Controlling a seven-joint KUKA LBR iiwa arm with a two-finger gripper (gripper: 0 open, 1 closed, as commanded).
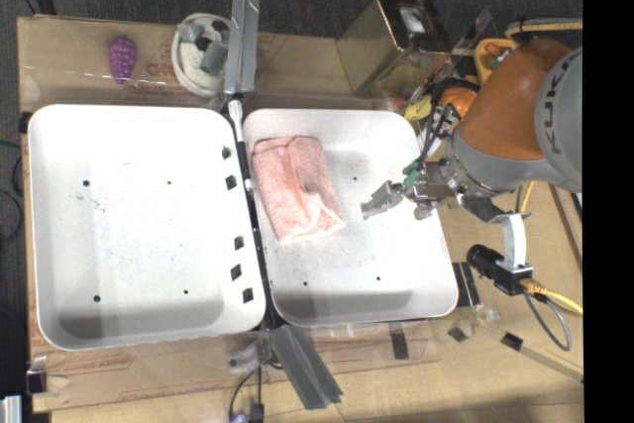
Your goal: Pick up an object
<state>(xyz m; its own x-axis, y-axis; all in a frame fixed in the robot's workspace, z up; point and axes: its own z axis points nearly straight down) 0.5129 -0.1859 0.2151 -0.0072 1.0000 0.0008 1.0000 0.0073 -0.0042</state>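
A folded pink cloth (294,185) lies in the right bin (396,287), against its left wall. My gripper (377,203) hangs over the middle right of that bin, its grey fingers pointing left toward the cloth with a small gap of bare bin floor between them and the cloth's right edge. Nothing shows between the fingers. The grey arm with its orange band (505,114) reaches in from the right behind it.
The left bin (59,312) sits beside the right one, divided by a black-clipped ridge (243,213). Behind the bins lie a purple object (122,57), a white roll (201,50) and a metal box (394,35). Cables and a black fitting (495,267) sit at the right.
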